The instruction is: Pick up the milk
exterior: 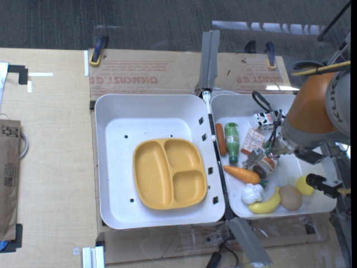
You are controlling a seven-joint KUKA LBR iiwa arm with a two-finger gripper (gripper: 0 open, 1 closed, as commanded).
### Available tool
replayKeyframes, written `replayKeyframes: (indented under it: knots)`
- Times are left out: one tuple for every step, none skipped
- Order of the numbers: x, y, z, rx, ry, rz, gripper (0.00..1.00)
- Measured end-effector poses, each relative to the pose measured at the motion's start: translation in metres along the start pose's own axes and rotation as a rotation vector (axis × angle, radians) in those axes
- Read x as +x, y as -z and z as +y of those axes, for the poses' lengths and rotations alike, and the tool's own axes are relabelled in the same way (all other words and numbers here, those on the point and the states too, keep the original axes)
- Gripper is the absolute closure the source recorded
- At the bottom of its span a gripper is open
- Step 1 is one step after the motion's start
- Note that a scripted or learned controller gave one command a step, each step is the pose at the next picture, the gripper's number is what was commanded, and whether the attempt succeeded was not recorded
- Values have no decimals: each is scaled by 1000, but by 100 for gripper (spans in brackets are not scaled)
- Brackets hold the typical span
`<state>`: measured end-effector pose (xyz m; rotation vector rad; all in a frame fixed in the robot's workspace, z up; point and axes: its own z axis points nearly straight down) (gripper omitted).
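Observation:
The milk [261, 118] is a small white carton with black cow patches. It stands near the back of the right bin [234, 106], just left of the arm's wrist. My gripper [261, 161] is low in the middle of that bin, nearer the front than the milk and apart from it. It hovers over a red and white packet [254, 140] and the thick end of a carrot [241, 173]. The arm's orange band [313, 108] hides the bin's right back corner.
The right bin also holds a green bottle [231, 142], a red sausage [220, 138], a white garlic bulb [251, 194], a banana [265, 204], a brown potato [290, 197] and a lemon [304, 185]. A yellow divided plate [170, 172] lies in the left bin [111, 149].

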<state>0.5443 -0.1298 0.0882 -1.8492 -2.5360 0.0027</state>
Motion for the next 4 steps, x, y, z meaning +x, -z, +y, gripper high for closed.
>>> replayKeyframes:
  knots:
    - [-2, 7, 1, 1, -2, 0, 100]
    - [-2, 7, 0, 1, -2, 0, 0]
    - [20, 0, -64, 1, 110, 2, 0]
    - [-31, 103, -4, 1, -41, 0, 0]
